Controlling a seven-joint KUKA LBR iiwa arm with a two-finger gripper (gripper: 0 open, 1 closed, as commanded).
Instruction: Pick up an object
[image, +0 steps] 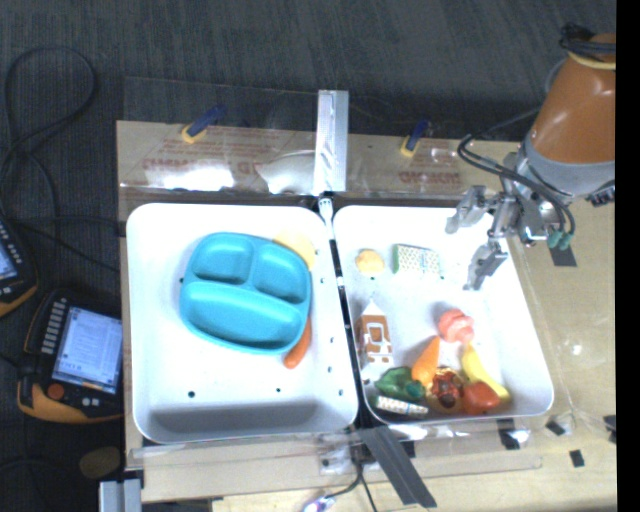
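Carton (374, 338) with orange print, unreadable, in right bin (528, 330).

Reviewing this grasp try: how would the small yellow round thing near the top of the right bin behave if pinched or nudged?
The yellow round thing looks smooth and ball-like, so it would probably roll when nudged. It sits alone on bare bin floor, so nothing would likely stop it.

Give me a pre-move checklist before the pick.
1. Tool hangs above the right white bin, upper corner: ok.
2. Nothing between tool fingers: ok.
3. Bin floor bare straight below tool: ok.
4. Nearest targets, green-white patterned packet and pale yellow round piece, lie apart: ok.
5. Heap of toy food in lower corner is tightly packed: not ok.
6. Blue divided plastic tray lies in left bin: ok.
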